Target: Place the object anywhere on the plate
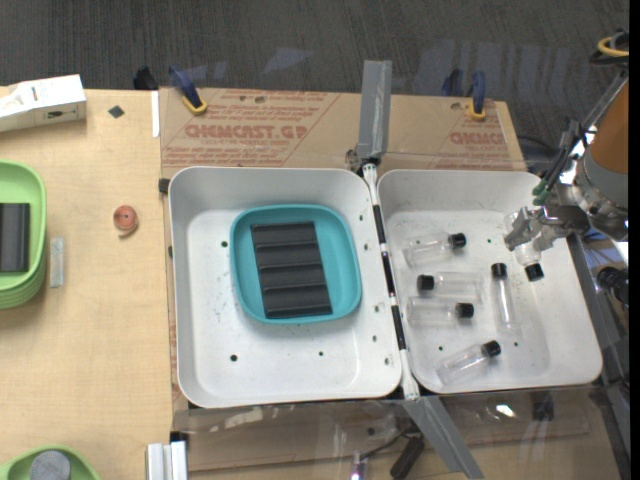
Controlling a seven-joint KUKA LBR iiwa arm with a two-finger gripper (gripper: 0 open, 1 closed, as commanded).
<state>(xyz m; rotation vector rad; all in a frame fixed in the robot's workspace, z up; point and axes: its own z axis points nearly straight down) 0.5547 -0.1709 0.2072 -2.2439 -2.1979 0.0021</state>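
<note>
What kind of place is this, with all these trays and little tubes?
Probably a robotics lab bench. A robot arm's gripper hangs over a white bin of clear black-capped vials, beside another bin holding a teal plate.

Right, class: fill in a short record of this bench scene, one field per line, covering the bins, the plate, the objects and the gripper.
left bin: holds a teal plate with a dark ribbed insert
right bin: clear vials with black caps, lying scattered
gripper: over the right bin's upper right part, near one black-capped vial
on the plate: no vial yet
task status: not done
</note>
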